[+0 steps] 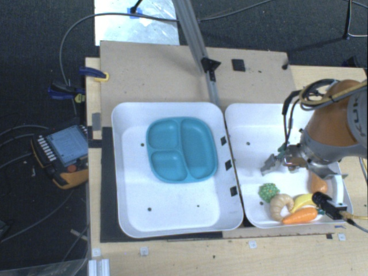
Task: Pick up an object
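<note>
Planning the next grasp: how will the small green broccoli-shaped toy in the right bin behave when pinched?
The green broccoli toy looks small and knobbly, so probably light, and may slip. It touches the beige croissant-shaped toy, which a push would likely nudge.

Right bin (253, 125): upper and left floor open for passage; near corner crowded by broccoli (267, 191), croissant (280, 205), banana (305, 200) and carrot (300, 215), touching or just beside one another; arm (336, 125) overhangs the right side; left bin (129, 154) centre taken by blue divided plate (183, 149); margins free.
</note>
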Motion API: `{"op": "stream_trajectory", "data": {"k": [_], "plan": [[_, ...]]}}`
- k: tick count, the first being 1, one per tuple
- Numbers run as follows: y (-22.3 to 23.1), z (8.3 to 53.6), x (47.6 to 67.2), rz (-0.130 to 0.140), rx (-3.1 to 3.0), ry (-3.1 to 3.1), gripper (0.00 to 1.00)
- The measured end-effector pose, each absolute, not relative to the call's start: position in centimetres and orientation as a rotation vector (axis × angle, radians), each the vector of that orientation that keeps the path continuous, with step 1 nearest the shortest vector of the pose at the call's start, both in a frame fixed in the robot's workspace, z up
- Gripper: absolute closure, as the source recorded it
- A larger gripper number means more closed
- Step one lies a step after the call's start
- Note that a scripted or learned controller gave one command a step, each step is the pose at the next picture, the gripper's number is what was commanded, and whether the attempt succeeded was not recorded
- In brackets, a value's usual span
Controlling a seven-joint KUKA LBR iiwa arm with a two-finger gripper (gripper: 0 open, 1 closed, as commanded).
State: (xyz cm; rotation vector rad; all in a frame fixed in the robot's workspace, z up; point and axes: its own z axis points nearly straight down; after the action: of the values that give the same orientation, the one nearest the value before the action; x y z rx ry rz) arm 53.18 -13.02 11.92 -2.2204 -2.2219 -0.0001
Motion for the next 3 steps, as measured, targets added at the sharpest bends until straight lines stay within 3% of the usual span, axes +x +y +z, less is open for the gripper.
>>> {"op": "stream_trajectory", "data": {"k": [1, 2, 3], "plan": [[-13.0, 8.6, 53.4, -0.004, -2.222, -2.224, 0.00], [-13.1, 9.9, 53.6, -0.011, -2.228, -2.230, 1.00], [-13.0, 16.3, 53.6, -0.005, -2.220, -2.230, 1.00]]}}
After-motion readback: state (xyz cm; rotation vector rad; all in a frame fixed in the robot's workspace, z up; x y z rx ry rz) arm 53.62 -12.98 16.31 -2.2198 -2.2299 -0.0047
